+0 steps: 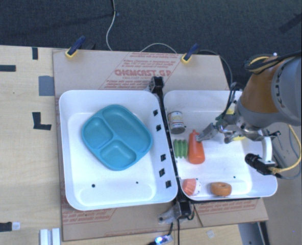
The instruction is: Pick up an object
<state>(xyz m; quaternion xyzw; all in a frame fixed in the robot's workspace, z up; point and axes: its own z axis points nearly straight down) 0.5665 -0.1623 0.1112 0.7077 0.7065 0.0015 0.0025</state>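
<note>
The gripper [208, 132] is just right of the orange carrot [195, 148]; I cannot tell its state. A small can [176, 121] stands further left

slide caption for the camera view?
Claw hovers beside the carrot in the right bin; blue tray fills the left.

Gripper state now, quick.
Two-finger gripper: hovering in the right white bin beside the orange carrot-shaped toy; whether it is open or closed cannot be told.
</note>
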